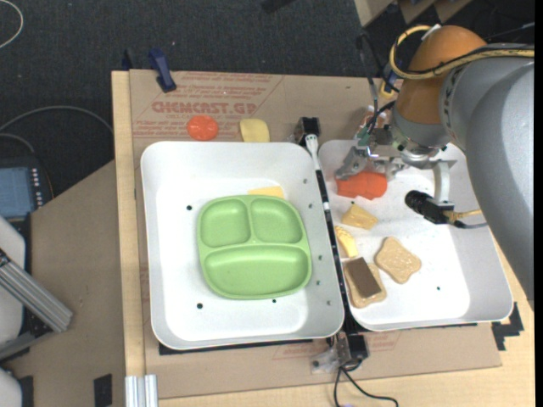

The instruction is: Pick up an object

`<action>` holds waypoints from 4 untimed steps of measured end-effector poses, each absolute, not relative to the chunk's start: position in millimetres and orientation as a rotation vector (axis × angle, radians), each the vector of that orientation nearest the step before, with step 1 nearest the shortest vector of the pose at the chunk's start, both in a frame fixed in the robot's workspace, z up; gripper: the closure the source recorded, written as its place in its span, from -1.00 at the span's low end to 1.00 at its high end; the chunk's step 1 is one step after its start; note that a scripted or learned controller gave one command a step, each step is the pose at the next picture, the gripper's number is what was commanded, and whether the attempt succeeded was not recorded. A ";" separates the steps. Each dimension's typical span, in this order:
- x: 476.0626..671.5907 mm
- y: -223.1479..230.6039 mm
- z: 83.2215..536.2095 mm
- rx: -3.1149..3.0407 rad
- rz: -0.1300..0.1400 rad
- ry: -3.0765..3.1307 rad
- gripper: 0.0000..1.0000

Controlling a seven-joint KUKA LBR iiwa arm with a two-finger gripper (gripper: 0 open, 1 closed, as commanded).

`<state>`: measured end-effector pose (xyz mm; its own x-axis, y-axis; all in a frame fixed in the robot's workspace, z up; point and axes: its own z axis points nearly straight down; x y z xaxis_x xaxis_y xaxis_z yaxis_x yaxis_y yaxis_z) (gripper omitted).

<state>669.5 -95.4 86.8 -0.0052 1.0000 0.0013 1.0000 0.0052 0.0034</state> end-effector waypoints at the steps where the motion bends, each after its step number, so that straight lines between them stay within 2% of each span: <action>1: 672.6 -98.9 105.0 2.207 0.018 2.210 1.00; 2: 672.0 -98.5 103.6 2.207 0.015 2.212 -1.00; 3: 614.7 -93.5 83.3 2.228 -0.007 2.225 -1.00; 4: 622.4 -94.0 101.0 2.215 0.015 2.213 1.00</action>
<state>622.4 -94.0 101.0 0.0010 1.0000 -0.0006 0.9999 -0.0010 0.0146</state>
